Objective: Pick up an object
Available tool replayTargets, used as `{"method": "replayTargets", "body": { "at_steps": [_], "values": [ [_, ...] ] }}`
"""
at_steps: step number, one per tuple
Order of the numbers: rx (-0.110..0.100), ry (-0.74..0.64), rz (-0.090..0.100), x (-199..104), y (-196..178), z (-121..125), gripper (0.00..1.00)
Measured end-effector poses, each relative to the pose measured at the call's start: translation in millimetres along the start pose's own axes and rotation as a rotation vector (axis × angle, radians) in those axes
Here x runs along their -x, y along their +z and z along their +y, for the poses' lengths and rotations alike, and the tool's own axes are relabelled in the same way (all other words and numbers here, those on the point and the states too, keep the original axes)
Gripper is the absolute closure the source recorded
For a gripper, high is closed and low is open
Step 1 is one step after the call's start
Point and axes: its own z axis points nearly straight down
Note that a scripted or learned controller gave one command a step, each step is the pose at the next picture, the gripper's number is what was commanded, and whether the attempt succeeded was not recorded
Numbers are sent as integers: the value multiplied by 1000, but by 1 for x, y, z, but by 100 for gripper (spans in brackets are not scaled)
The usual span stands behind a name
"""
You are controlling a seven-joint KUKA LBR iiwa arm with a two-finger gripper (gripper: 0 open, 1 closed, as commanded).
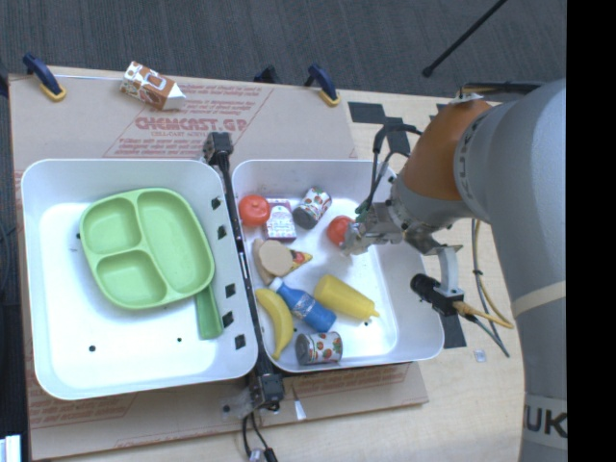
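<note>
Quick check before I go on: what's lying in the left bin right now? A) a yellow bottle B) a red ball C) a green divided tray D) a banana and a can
C: the green divided tray lies in the left bin, while the banana, can and yellow bottle all lie in the right bin.

One camera sits fixed above the bench (318,114) and looks down at a slant, far enough back to take in both bins — left bin (43,345) and right bin (414,340) (side by side, filling mid-frame) — plus dark floor beyond the far edge. The arm (510,191) enters from the right.
</note>
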Motion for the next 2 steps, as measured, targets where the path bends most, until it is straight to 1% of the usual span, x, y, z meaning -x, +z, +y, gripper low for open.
{"method": "replayTargets", "body": {
  "at_steps": [1,2],
  "values": [
    [3,7,0,5,-29,-16,100],
    [5,8,-1,6,-82,-24,100]
  ]
}}
